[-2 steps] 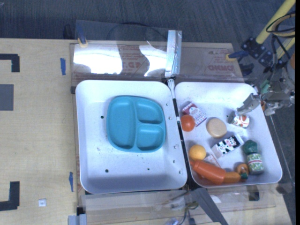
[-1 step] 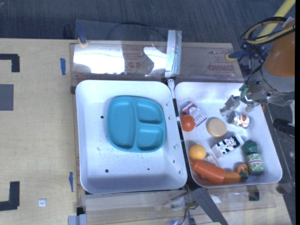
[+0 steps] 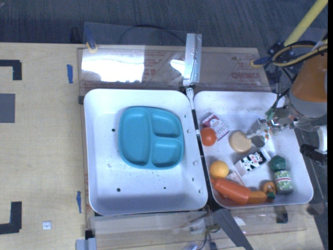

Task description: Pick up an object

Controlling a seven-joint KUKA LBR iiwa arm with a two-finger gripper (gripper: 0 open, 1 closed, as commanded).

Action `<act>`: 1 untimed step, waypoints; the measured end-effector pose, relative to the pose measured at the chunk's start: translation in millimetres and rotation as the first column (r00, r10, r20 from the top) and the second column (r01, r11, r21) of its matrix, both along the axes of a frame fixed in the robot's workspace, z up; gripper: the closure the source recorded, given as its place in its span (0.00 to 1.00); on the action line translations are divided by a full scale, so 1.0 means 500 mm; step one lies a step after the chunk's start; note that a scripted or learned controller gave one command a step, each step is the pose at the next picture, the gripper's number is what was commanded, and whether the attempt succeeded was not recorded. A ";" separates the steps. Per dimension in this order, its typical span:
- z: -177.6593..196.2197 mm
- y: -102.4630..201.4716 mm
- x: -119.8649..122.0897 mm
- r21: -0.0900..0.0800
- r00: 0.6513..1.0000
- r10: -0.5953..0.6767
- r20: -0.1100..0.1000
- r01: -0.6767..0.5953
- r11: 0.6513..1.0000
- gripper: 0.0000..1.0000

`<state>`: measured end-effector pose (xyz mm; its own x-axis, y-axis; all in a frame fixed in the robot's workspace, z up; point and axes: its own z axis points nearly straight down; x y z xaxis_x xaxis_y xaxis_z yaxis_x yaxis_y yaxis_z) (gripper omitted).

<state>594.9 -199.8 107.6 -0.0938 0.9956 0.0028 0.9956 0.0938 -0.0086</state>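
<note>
A single fixed camera looks down on the table from above, at a slant and not straight overhead. It faces the two white bins, which sit side by side near the middle of the frame: the left bin holding a blue divided tray, the right bin just beside it. Beyond the far edge of the left bin a strip of dark carpet floor fills the top of the frame. The camera stands far enough off to take in both bins whole. To the right of the right bin, the arm enters at the frame edge.
</note>
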 end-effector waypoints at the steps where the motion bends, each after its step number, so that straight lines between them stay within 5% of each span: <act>1: -0.027 0.007 0.021 -0.003 0.999 -0.050 0.019 0.050 0.999 0.00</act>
